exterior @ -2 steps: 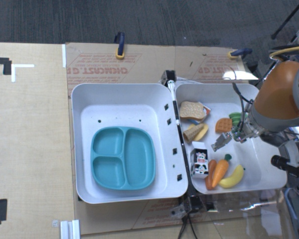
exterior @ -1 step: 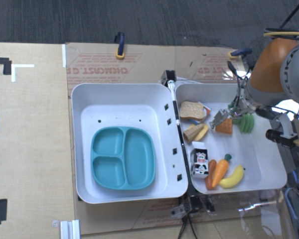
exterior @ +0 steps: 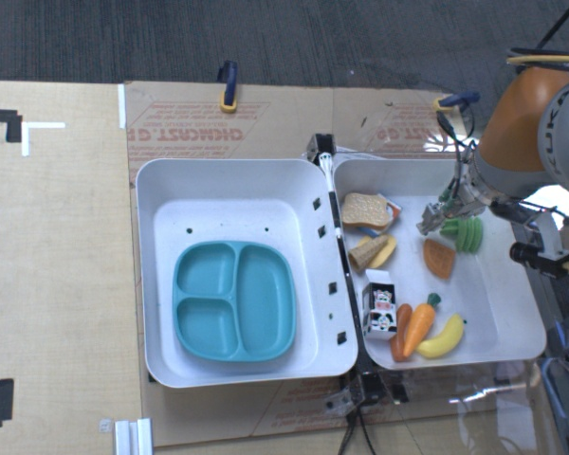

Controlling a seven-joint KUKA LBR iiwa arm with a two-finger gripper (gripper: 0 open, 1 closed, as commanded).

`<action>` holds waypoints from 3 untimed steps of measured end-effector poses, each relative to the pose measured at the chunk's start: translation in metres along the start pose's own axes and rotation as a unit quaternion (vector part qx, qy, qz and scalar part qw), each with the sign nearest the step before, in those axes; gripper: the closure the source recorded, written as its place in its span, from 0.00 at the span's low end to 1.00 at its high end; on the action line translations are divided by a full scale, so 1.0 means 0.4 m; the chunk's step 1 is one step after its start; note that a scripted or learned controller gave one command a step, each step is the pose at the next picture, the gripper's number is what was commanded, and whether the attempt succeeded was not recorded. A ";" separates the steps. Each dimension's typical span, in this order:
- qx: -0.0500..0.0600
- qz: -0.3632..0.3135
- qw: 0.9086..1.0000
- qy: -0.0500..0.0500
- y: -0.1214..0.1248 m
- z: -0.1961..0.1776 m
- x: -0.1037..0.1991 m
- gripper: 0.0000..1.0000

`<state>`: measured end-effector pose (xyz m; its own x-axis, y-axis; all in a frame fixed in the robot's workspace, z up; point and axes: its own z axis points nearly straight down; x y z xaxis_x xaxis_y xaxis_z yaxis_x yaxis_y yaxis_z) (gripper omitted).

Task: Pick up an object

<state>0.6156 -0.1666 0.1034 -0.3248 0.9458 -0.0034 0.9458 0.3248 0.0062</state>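
**Gripper low over the green piece in the right bin**

Nearest you, along the right bin's (exterior: 512,349) front wall, the yellow banana (exterior: 442,338), the carrot (exterior: 413,330) and the small black-and-white carton (exterior: 381,311) lie bunched together, touching or nearly so, which leaves you little room to come down between them. Further in, the orange-brown piece (exterior: 439,258) lies by itself with bare floor around it. Beyond it the gripper (exterior: 444,216) hangs just beside the green ridged object (exterior: 469,233), probably the target, though you cannot tell from this slant how its jaws stand. Toward the divider, the bread slice (exterior: 366,212) and wedge (exterior: 374,251) crowd the wall. In the left bin sits the teal tray (exterior: 235,300).
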 end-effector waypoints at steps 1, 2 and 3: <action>0.006 0.169 0.986 0.002 -0.087 0.031 0.087 1.00; 0.006 0.238 0.971 0.002 -0.176 0.029 0.237 1.00; 0.006 0.239 0.971 0.001 -0.177 0.029 0.234 0.00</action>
<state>0.5181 -0.1010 0.0911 0.1518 0.9884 -0.0007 0.9884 -0.1518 -0.0046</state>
